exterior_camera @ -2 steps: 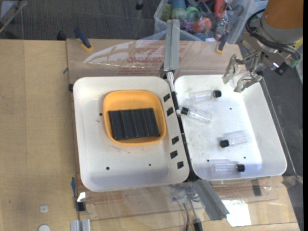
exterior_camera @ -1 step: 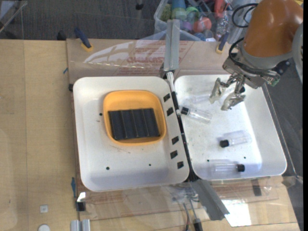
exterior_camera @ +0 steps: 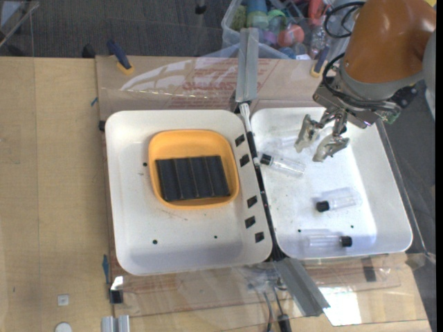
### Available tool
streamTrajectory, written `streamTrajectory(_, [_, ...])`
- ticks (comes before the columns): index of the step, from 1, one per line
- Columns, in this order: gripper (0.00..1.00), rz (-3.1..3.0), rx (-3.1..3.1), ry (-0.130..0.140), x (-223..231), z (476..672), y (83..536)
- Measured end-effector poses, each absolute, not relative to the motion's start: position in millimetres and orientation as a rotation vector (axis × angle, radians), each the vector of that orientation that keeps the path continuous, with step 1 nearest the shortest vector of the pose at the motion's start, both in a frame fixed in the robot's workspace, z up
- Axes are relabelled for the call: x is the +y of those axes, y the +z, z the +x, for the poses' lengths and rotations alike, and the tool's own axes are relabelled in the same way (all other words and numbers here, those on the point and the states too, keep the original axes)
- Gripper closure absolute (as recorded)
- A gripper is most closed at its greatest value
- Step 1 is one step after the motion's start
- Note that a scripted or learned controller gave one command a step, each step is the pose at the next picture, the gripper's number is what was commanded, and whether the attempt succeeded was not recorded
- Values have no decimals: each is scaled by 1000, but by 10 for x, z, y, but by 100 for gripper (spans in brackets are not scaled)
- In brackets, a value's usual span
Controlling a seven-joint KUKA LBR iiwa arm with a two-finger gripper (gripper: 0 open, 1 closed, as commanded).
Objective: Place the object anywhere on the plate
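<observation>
An orange plate (exterior_camera: 160,147) sits in the left bin (exterior_camera: 138,244), and a dark ridged slab (exterior_camera: 192,178) lies on it. In the right bin (exterior_camera: 391,237) lie three clear vials with black caps: one near the divider (exterior_camera: 280,164), one in the middle (exterior_camera: 338,201), one near the front edge (exterior_camera: 327,240). My gripper (exterior_camera: 318,142) hangs over the back of the right bin with its fingers (exterior_camera: 304,136) spread apart and nothing between them. It is up and to the right of the vial by the divider.
A metal divider bar (exterior_camera: 244,75) runs between the bins. Black tabs line the left bin's right rim (exterior_camera: 250,201). A clear tub of colourful toys (exterior_camera: 284,9) stands behind the bench. The orange wrist housing (exterior_camera: 384,33) looms over the right bin's back corner.
</observation>
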State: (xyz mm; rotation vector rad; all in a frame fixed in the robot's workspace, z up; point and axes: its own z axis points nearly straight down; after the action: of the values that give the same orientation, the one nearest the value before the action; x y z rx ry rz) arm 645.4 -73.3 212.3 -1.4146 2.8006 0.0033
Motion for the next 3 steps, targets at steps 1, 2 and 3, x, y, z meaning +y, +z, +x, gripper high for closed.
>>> streamTrajectory(1, [100,-1549,2722,-1,-672,6549,2378])
streamTrajectory(2, [100,-1821,2548,-1,-623,6680,2344])
streamTrajectory(3, [100,-2043,2375,-1,-563,6680,2551])
